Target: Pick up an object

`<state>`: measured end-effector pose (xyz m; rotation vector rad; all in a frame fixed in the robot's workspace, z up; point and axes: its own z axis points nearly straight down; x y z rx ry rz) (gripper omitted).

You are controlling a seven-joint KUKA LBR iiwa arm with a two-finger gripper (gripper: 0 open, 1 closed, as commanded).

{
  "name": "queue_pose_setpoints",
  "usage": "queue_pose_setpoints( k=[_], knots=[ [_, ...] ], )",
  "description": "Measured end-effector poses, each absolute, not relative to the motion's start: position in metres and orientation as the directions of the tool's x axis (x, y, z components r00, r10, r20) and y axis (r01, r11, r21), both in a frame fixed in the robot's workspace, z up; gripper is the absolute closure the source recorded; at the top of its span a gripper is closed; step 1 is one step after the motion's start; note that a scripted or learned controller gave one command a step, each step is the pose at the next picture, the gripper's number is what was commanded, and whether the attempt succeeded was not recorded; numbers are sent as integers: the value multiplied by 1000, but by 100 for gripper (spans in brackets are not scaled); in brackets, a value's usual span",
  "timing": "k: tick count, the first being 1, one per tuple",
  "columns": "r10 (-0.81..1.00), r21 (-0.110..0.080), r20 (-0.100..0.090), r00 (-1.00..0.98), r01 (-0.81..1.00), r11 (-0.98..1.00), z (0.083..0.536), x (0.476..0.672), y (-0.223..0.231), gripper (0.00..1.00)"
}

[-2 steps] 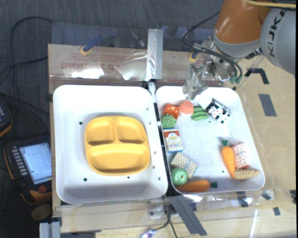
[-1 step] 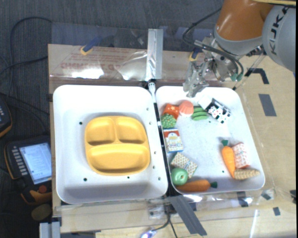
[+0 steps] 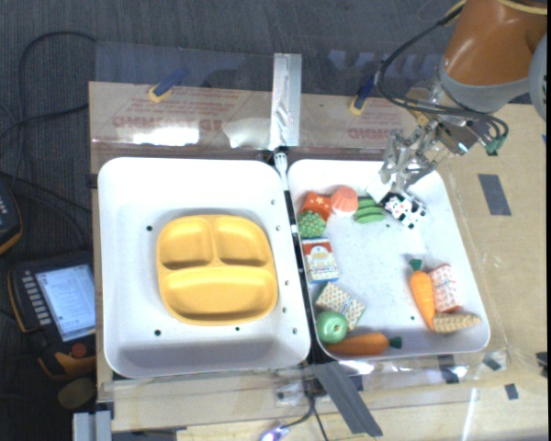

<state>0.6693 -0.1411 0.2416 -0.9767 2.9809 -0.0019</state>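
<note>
Arm (image 3: 491, 39) slanting in from upper right, tool (image 3: 401, 171) above right bin's (image 3: 466, 246) far corner, finger state indiscernible.

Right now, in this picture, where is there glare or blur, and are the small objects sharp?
In the camera view, glare whitens the clear sheet behind the bins; the gripper looks soft and slightly blurred; the yellow tray and the toy carrot are sharp enough, with soft shadows along the bin walls.
</note>
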Motion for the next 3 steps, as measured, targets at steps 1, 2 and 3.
queue_pose_setpoints(
  k=[1, 2, 3],
  knots=[
    [-591, -4, -11, -807, -591, 807, 252, 671, -139, 100],
    [-585, 2, -4, -811, -585, 811, 114, 669, -107, 100],
    [-359, -1, -6, -933, -359, 933, 268, 670, -105, 100]
  ],
)
